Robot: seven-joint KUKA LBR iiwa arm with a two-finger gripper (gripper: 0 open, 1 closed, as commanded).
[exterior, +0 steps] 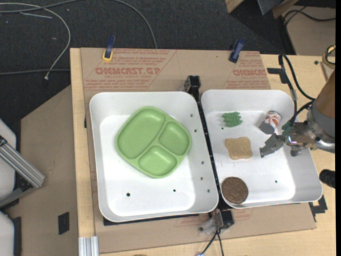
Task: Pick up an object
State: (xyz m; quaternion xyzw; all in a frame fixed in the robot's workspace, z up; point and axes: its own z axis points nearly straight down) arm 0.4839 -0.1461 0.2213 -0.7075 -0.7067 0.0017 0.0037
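Cardboard (128,68) under both bins reads "CHEMCAST GP".

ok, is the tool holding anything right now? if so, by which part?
Nothing is held. The tool hangs open over the right bin, between the red-and-white object and the tan piece, with nothing between its fingers.

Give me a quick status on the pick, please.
Pincer open over right bin, holding nothing. Tan toast piece just left of it. Path unobstructed.
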